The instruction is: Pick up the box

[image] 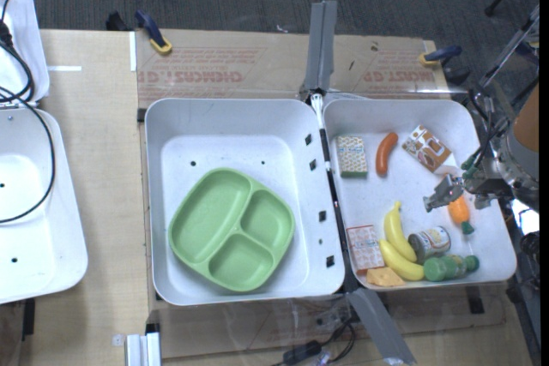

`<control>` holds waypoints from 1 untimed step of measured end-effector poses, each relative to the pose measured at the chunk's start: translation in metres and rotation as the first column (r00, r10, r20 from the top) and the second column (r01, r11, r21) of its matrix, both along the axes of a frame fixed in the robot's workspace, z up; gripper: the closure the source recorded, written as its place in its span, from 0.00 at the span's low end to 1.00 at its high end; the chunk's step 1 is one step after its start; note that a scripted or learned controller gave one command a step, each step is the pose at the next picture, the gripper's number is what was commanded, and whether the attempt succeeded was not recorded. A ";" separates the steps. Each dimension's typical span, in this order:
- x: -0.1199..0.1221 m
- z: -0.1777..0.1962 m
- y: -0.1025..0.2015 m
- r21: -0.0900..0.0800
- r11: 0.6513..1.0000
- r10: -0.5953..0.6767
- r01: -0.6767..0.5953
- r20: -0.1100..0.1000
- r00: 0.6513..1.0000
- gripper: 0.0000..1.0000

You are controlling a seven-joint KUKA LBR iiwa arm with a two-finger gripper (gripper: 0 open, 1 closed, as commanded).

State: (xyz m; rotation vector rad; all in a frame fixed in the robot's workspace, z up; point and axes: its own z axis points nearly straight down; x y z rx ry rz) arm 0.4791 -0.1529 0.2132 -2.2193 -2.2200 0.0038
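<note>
The gripper (442, 195) hangs low over the right side of the right bin (403, 109), its metal fingers (436, 200) spread a little way apart with nothing between them. Its tips sit just beside a small orange carrot-like piece (461, 211), not over any box.

So the pick looks to me not yet made. The box I take to be meant, a flat red and white carton (427, 148), lies tilted on the bin floor near the back right corner, close to the gripper but apart from it, toward the far wall. Reaching it, closing on it and lifting all seem left to do.

Around it the same bin holds a sausage (387, 153), a pale green speckled block (351, 156), a banana (395, 243), a small tin (431, 241), a green bottle (448, 267), a yellow wedge (386, 277) and a flat printed card (364, 247) against the near left side.

The left bin (167, 210) holds one thing, a green divided plate (232, 229), lying flat.
</note>
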 end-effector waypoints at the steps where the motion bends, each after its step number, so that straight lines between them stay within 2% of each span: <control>1: 0.016 -0.105 0.057 0.000 0.991 -0.133 0.133 -0.001 0.991 0.00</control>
